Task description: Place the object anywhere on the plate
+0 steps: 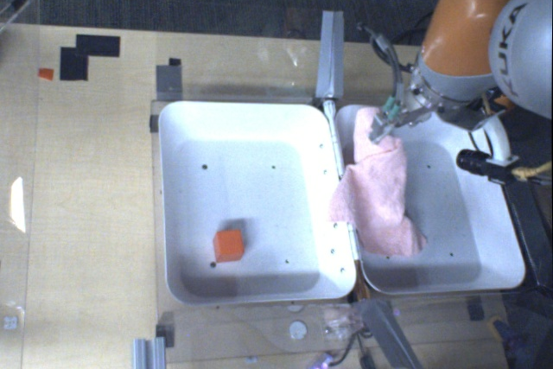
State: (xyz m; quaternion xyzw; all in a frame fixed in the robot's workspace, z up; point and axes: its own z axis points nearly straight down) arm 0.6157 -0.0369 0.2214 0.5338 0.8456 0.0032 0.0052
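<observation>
The pink cloth (380, 194) hangs from my gripper (383, 125), its top corner pinched between my fingers at the far left corner of the right bin (484, 272). From there it drapes down along that bin's left wall, and one fold spills over the divider rim toward the left bin (259, 143). Its lower end is bunched on the right bin's floor.

I see nothing I would call a plate. If the left bin is the target, I judge the step in hand to be the lift and carry. To do it well I should rise straight up until the bunched end clears the divider rim, then travel left, so the trailing fold does not snag on the rim or the metal bracket (328, 56) beyond the bins. I should let go low, over bare floor.

An orange block (229, 245) sits in the left bin's near part, well apart from the cloth. I would drop short of it.

On my arm, part of the letters "KUKA" (511, 17) reads on the grey housing beside the orange band (467, 13). Black marker shapes (82, 54) lie on the bench far left of the left bin; they carry no writing I can read.
</observation>
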